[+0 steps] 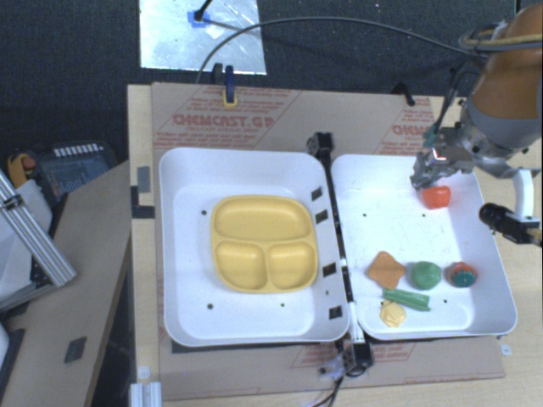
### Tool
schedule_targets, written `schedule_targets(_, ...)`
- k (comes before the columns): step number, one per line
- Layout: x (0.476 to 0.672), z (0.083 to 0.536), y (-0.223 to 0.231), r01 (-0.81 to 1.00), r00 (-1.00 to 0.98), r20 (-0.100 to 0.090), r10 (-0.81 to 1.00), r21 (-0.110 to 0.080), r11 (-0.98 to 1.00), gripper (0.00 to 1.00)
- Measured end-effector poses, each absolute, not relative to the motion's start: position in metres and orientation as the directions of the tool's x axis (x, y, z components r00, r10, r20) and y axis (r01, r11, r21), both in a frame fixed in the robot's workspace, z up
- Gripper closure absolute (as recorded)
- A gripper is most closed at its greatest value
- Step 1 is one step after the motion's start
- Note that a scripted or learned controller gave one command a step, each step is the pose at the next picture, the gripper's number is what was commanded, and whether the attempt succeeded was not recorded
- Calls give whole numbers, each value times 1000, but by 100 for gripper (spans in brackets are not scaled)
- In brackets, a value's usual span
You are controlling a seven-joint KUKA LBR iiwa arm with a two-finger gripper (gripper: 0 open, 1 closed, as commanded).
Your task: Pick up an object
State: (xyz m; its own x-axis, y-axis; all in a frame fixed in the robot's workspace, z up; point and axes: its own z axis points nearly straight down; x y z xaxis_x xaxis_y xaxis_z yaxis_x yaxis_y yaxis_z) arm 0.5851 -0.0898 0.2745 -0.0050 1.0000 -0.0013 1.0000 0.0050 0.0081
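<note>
Gripper (pixel 431 176) hung at far side of right bin (pixel 484 253), red block (pixel 436 197) just near-side of it, nearly touching; can't tell jaw state.

Both bins white: left bin (pixel 182 176), right bin (pixel 373 181). Left bin holds a pale yellow divided tray (pixel 261 242). Right bin, upper right: red-orange object (pixel 436 197). Lower right cluster: orange piece (pixel 386 270), green round item (pixel 425 275), green long item (pixel 405 298), pale yellow item (pixel 392 315), and a teal object with a red centre (pixel 461 275). Arm (pixel 509 83) grey with an orange band. Board (pixel 254 113) beneath the bins tan with red lettering.
</note>
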Motion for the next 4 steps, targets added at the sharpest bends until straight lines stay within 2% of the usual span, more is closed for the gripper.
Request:
schedule_targets(1,567,268,-41,1000,-9,1,1000,1,9,100)
schedule_targets(2,565,261,16,1000,-10,2,1000,2,10,100)
schedule_targets(3,553,237,57,1000,-9,2,1000,-1,9,100)
schedule_targets(4,546,236,108,1000,-10,3,1000,1,10,100)
